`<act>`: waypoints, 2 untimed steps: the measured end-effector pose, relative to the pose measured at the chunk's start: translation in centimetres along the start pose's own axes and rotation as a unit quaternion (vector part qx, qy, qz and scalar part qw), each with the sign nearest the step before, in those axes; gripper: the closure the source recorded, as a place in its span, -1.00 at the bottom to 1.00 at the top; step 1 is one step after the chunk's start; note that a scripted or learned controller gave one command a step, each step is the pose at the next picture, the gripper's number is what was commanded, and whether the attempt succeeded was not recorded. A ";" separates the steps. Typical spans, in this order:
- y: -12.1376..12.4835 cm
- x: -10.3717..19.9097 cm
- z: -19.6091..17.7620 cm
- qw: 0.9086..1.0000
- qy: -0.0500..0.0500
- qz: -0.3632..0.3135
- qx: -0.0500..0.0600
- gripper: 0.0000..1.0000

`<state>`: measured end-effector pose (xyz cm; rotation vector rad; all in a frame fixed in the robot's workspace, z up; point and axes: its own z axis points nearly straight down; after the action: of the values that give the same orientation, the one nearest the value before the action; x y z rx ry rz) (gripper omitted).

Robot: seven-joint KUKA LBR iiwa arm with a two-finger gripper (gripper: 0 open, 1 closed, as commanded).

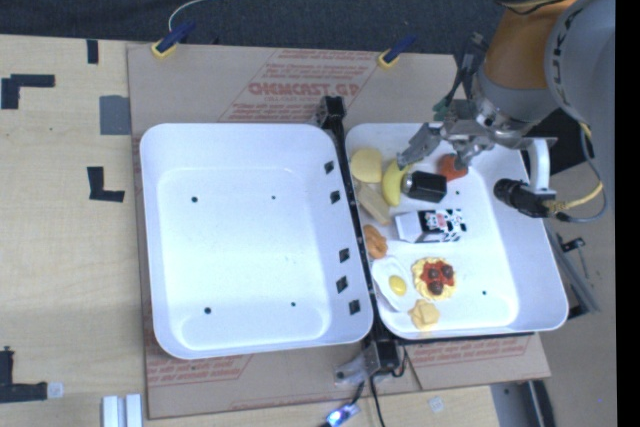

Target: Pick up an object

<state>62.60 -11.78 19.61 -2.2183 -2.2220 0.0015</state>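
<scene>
One "CHEMCAST" print on cardboard [300,87]

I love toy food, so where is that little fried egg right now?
The white fried egg with its yellow yolk lies in the right bin, near its front left corner, beside the round red-topped pastry.

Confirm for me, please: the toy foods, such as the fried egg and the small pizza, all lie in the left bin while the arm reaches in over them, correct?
Not quite. The fried egg and the small pizza lie in the right bin, not the left bin, as the camera view shows. The arm does reach in over them.
</scene>
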 end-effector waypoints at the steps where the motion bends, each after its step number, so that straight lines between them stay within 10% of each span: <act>1: 3.9 -0.7 9.8 1.000 -0.005 0.003 -0.004 -1.00; 2: -1.2 2.3 11.2 1.000 0.000 0.001 0.001 -1.00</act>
<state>61.36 -9.51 8.38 -2.2185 -2.2196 0.0053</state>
